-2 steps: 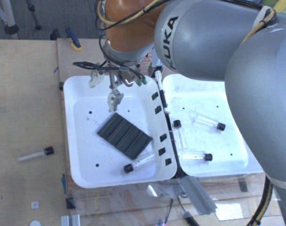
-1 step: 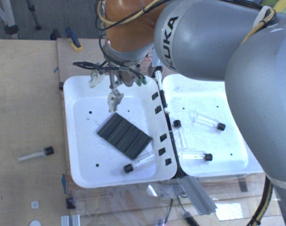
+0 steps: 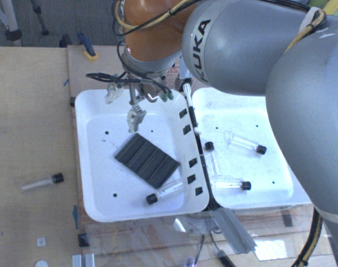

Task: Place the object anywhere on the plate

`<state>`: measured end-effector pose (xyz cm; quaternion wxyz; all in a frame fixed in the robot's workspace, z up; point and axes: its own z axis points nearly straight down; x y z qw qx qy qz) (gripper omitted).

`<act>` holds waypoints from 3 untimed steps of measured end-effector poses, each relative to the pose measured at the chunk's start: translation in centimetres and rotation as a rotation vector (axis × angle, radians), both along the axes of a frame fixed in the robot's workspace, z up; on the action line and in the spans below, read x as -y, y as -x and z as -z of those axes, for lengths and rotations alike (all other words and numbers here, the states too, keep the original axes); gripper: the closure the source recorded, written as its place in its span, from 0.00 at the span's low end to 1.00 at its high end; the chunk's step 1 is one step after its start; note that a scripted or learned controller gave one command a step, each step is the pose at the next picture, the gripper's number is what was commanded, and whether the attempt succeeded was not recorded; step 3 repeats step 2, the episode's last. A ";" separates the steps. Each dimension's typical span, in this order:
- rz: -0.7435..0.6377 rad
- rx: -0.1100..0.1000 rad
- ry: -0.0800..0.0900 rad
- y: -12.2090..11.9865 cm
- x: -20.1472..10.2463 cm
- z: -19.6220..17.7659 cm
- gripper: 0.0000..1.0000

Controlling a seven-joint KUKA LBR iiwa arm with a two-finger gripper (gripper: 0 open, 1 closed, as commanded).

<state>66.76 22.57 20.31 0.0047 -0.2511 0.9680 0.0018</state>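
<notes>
The plate is a dark ridged rectangle lying at a slant on the floor of the left bin. A clear tube with a black cap lies just off the plate's near corner, by the bin's front wall. My gripper hangs over the back of the left bin, a little beyond the plate's far corner. Its fingers stand close together, shut, with nothing visible between them. The grey arm and its orange band cover the upper right of the view.
The right bin holds three capped clear tubes. Another tube lies on the bench left of the bins. A black-tabbed divider runs between the bins.
</notes>
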 end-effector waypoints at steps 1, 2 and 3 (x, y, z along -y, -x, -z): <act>0.000 0.000 0.000 0.0 0.0 0.0 0.00; 0.000 0.000 0.000 0.0 0.0 0.0 0.00; 0.000 0.000 0.000 0.0 0.0 0.0 0.00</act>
